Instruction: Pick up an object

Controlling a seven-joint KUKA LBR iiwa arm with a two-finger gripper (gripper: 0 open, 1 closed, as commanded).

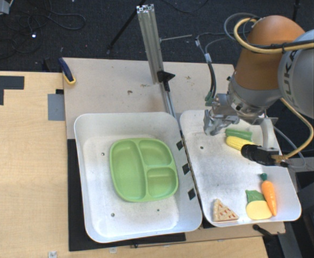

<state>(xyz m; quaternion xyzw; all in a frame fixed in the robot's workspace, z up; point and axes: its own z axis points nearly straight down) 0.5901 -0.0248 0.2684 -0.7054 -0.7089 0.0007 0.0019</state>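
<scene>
My gripper point(216, 127) hangs over the far left part of the right bin point(221, 165), open, with nothing between its fingers. Just to its right lies a corn cob point(237, 141), yellow with a green husk end, close to the gripper but not held. Near the bin's front right corner lie an orange carrot point(269, 196), a yellow and green piece of toy food point(257, 207) and a triangular waffle-patterned slice point(223, 211).
The left bin point(92, 208) holds a green divided plate point(144, 169). An aluminium post point(151, 47) stands behind the bins, near the gap between them. Bare bin floor lies between the gripper and the front objects.
</scene>
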